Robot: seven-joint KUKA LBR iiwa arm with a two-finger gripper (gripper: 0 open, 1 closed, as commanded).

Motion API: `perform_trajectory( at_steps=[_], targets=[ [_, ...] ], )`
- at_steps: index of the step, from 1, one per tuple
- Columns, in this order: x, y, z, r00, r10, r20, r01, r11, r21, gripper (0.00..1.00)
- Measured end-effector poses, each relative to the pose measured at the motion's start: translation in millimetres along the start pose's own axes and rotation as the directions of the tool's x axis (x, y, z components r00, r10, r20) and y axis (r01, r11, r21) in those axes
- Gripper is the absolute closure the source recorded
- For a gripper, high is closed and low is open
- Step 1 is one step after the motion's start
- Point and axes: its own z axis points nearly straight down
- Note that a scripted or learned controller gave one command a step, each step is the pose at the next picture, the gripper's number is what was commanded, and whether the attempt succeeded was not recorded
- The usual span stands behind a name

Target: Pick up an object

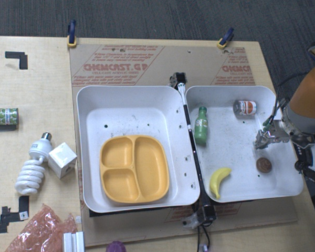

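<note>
We find 2 white bins side by side on the bench. The arm (307, 101) enters from the right edge, its orange band high over the right bin's (228, 93) right rim, the wrist angled down and to the left. The gripper (262, 140) sits low inside the right bin, near its right wall. We cannot tell whether it is apart or together; its tip is small and metallic, and we see nothing between it.

The right bin holds 4 things. A green bottle (200, 125) lies against the left wall, toward the far side. A can (245, 107) lies on its side near the far wall, left of and beyond the gripper. A brown disc (263, 165) lies just near of the gripper, apart from it. A banana (219, 180) lies at the near side, toward the middle.

The left bin (89, 140) holds a yellow tray (134, 168) with 3 compartments, lying flat.

Left of the bins, on the bench, we note a bulb (32, 167), a white cube (62, 159) touching it, and a green can (6, 117) farther off.
</note>
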Motion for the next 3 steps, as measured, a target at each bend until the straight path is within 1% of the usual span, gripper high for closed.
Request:
perform_trajectory(
  at_steps=[1, 2, 3],
  targets=[
    [52, 3, -18, 1.0, -0.002, -0.002, 0.002, 1.0, 0.001, 1.0],
    [0, 1, -12, 1.0, -0.001, 0.0, 0.001, 1.0, 0.0, 1.0],
    [2, 1, -11, 1.0, -0.002, -0.004, 0.002, 1.0, 0.002, 0.0]
  ],
)
